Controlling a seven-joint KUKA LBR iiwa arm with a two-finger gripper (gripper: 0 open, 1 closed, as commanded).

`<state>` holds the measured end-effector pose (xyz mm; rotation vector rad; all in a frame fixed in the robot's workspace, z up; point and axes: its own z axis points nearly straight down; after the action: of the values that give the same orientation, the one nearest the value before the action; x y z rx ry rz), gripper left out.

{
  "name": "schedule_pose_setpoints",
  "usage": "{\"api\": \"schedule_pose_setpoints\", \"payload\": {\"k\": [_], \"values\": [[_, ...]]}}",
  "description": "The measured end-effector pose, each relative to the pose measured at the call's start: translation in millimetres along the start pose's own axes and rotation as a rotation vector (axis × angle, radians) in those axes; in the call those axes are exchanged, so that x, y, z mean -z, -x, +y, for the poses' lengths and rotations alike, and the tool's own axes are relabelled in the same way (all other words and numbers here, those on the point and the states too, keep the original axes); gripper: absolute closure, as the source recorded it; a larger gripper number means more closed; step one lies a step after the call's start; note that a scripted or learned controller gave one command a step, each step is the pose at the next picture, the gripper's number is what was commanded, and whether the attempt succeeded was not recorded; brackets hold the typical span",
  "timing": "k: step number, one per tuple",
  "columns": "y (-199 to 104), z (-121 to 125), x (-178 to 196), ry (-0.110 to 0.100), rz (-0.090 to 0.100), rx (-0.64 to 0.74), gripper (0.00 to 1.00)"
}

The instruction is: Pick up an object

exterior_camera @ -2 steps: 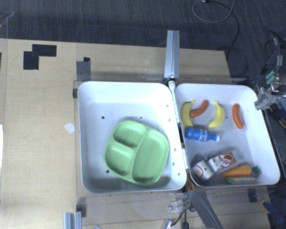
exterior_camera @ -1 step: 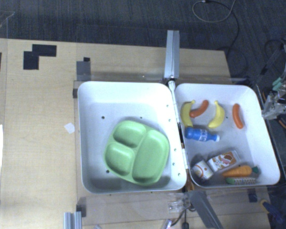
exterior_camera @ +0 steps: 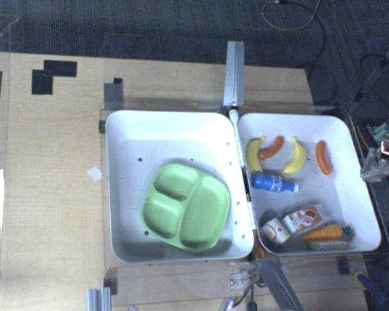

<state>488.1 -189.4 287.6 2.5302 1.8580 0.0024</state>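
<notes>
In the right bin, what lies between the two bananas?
A red sausage lies between the left banana and the right banana, as the camera view shows.

At the frame's right edge I see blurred metal hardware point(exterior_camera: 379, 154), cut off; I can't identify it. Print on the small carton point(exterior_camera: 303, 219), lower right, is too small to read.

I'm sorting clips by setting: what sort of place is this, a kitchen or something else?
Probably a robot lab bench, not a kitchen: two white bins sit on a wooden bench, one holding a green divided tray, the other toy food such as a carrot, with a loose cable on the floor.
</notes>
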Motion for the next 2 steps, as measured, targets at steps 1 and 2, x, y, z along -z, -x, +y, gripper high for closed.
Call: {"api": "schedule_pose_setpoints", "payload": {"k": [1,2], "values": [[-1.4,1.7,11.0,0.004,0.000,0.009,1.00],[2.7,0.6,5.1,0.000,-0.001,-0.612,1.00]]}}
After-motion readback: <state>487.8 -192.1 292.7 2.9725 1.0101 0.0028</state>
